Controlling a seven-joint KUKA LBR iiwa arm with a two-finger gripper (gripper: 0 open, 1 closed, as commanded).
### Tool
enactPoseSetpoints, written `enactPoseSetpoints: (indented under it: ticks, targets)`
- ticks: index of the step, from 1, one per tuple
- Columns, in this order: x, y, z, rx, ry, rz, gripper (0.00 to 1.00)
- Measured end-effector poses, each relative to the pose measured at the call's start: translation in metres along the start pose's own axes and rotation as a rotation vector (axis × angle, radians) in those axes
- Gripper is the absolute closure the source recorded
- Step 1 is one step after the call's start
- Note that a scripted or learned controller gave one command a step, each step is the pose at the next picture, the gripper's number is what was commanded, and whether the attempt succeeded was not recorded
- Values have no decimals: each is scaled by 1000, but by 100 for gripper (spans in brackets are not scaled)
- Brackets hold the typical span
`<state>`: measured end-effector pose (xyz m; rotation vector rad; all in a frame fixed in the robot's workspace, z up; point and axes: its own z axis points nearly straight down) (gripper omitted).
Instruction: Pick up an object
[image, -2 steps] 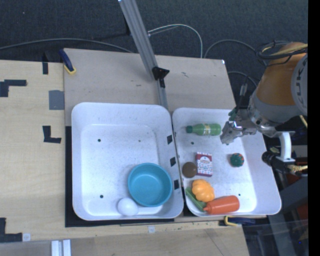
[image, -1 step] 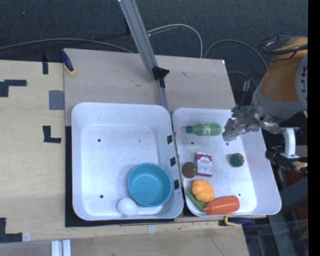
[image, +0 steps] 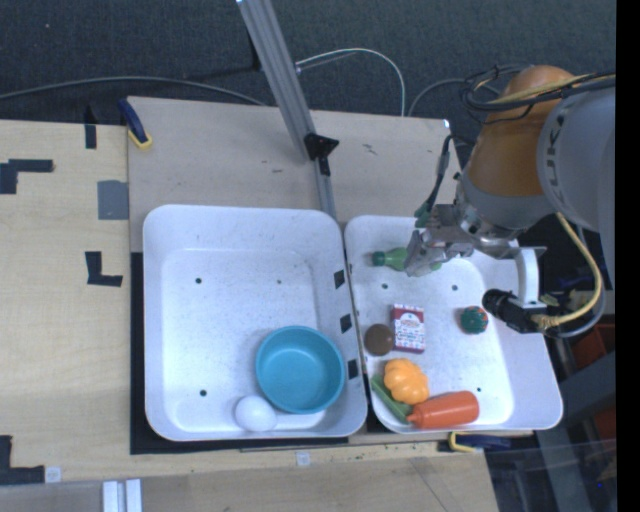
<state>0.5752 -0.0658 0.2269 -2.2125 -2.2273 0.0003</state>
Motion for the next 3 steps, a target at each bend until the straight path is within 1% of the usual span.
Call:
enactPoseSetpoints:
  ticks: [1, 2, 3]
  targets:
    - [50, 13, -9, -1, 1, -1, 100]
    - [107, 28, -9, -1, 0, -1, 100]
    - [150, 48, 3, 0, -1, 1, 100]
